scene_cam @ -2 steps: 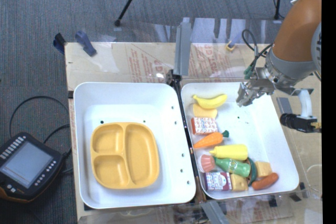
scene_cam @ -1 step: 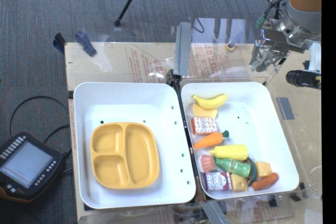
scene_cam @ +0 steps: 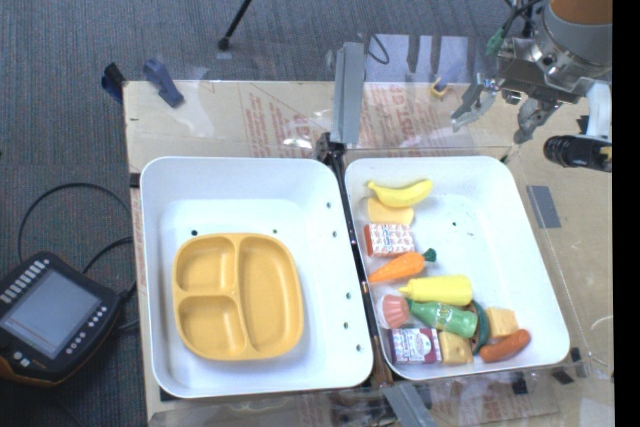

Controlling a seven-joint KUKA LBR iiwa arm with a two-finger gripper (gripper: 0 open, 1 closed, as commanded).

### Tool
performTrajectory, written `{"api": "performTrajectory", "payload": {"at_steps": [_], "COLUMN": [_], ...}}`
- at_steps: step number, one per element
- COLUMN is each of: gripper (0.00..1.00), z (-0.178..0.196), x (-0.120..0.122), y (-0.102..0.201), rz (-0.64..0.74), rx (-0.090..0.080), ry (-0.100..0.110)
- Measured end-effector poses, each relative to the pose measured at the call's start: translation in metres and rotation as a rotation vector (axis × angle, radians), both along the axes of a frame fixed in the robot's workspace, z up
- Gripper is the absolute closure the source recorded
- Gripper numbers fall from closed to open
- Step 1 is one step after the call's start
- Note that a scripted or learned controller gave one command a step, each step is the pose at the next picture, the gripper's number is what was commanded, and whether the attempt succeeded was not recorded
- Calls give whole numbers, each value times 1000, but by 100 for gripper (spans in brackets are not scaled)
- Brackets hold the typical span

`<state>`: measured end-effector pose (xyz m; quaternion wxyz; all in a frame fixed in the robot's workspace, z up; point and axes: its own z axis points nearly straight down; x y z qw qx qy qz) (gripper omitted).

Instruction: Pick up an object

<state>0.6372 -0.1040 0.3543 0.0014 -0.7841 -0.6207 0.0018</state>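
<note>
Gripper (scene_cam: pixel 502 118) hangs above the far edge of the right bin (scene_cam: pixel 500 215), fingers (scene_cam: pixel 466 111) spread wide, nothing between them. Pickable toy food lies in that bin, massed along its left wall and near corner.

Judgement: best target is the banana (scene_cam: pixel 400 192), sitting on top at the far end with open bin floor to its right. Descend straight, fingers across its short width; avoid the crowded near pile.

Count: two white bins; one yellow divided tray (scene_cam: pixel 238 295) in the left bin (scene_cam: pixel 160 215); one banana, one carrot (scene_cam: pixel 402 266), one yellow bottle (scene_cam: pixel 437 290), one green bottle (scene_cam: pixel 443 317), two small cartons (scene_cam: pixel 388 240), one sausage (scene_cam: pixel 503 345). Remaining pieces too jumbled to count.
</note>
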Motion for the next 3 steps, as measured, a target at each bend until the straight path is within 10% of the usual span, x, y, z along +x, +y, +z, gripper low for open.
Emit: {"api": "performTrajectory", "payload": {"at_steps": [1,3], "gripper": [100,100], "z": [8,88], "x": [0,8], "y": [1,8], "rz": [3,-202], "rx": [0,-1], "ry": [4,7]}}
